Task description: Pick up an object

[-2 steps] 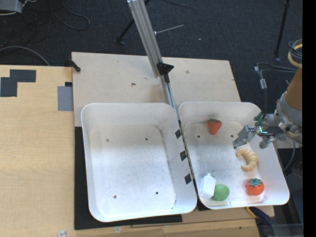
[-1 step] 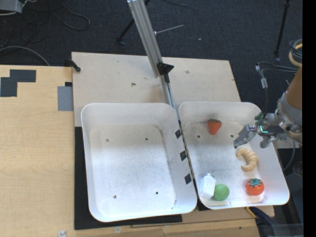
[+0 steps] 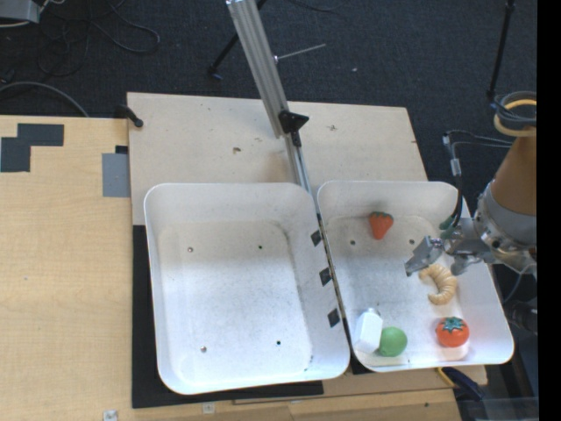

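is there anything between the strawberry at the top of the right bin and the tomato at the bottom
Yes. In the camera view, the tan curled piece lies between the strawberry and the tomato, with the gripper right over it; the rest is bare bin floor.

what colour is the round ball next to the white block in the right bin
Green: the small round ball, in the camera view.

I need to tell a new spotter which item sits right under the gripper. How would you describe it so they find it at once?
Look at the right bin, toward its right wall where the gripper reaches in. Just below the gripper lies a curved tan pastry, croissant-like. Its neighbours are red, green or white: a strawberry at the far side, a tomato, a green ball and a white block along the near edge.
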Motion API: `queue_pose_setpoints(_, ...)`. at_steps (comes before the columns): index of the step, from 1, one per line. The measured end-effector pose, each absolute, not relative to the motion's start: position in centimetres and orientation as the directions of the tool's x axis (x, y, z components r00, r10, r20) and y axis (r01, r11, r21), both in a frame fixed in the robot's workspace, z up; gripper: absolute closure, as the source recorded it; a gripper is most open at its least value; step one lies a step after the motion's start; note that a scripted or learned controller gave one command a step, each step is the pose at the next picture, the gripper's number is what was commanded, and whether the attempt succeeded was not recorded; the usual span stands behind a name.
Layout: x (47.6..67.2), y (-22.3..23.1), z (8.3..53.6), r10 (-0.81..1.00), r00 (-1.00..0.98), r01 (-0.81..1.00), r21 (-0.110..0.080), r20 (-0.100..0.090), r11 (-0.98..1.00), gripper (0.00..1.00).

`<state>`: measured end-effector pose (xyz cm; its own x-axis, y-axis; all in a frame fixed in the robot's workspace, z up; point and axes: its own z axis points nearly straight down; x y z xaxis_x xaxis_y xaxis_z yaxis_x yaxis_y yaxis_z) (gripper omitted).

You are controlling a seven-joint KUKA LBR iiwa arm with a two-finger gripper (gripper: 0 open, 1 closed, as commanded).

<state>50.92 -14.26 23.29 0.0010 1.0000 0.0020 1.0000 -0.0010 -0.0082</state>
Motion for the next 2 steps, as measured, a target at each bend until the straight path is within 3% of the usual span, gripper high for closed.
queue_pose_setpoints(2, 50.8, -14.0, 10.4, 1.000, 0.000, 1.000, -0.010, 0.003, 0.000, 0.00)
